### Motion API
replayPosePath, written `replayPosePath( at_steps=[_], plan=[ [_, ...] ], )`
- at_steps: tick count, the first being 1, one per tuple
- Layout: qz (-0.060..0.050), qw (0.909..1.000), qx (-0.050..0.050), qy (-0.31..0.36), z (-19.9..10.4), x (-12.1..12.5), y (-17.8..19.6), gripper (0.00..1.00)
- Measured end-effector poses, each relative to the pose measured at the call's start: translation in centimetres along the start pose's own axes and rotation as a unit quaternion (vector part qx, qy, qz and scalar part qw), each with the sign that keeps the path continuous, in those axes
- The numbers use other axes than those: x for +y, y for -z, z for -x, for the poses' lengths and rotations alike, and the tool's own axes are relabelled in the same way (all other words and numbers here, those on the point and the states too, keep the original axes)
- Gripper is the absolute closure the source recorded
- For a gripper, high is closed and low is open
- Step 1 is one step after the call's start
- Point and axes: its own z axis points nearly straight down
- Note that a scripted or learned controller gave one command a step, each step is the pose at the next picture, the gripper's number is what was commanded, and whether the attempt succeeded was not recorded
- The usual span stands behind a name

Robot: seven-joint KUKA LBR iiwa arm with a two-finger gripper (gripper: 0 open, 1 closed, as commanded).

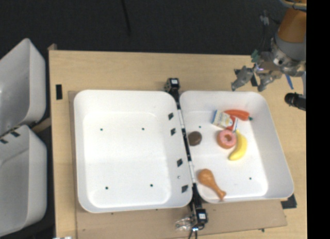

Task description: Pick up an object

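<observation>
Your tool point(252, 80) hangs open over the bench point(129, 70), beyond the right bin point(268, 181) with banana point(238, 149), doughnut point(226, 139) and drumstick point(211, 183).

right white plastic bin point(268, 145): sat just right of the left white plastic bin point(124, 150)
pink ring doughnut point(226, 139): lay in the right bin
yellow banana point(238, 149): touched the doughnut's right
small brown round cookie point(194, 138): lay left of the doughnut
orange drumstick point(211, 182): lay nearer the camera than the doughnut
red carrot point(237, 114): lay behind the doughnut
</observation>
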Motion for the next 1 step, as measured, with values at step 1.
replayPosePath(
  at_steps=[1],
  plan=[
    [-0.005,1.0000,0.001,-0.002,2.95,-5.27,-9.55,0.00]
  ],
)
